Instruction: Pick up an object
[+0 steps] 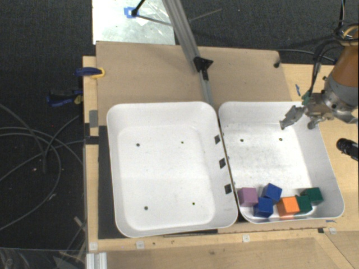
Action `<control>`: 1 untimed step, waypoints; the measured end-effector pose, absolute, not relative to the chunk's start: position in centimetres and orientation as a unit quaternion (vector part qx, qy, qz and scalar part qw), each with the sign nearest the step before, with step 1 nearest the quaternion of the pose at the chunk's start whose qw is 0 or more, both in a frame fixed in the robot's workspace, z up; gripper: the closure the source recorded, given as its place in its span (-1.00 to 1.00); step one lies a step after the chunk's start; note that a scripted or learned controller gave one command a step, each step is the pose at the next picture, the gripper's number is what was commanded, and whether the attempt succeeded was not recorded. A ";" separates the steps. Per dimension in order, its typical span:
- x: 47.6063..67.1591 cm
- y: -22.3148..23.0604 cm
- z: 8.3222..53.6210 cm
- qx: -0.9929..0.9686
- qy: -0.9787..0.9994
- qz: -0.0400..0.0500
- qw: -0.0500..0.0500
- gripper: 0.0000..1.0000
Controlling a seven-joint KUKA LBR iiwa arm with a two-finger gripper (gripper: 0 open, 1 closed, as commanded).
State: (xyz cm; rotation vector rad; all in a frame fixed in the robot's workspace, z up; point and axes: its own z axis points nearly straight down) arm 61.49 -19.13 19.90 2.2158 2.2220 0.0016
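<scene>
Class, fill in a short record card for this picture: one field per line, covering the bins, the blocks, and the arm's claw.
left bin: white, shallow
right bin: white, blocks clustered at its near edge
blocks: purple block, two blue blocks, orange block, green blocks
claw: open, over the right bin's far right corner, holding nothing
task state: no block picked up yet

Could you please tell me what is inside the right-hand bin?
The right bin holds blocks at its near edge: purple, two blue, orange, green. Anything beneath them is hidden.
</scene>
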 end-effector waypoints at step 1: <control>62.3 -20.6 20.2 0.707 0.708 0.001 0.002 -1.00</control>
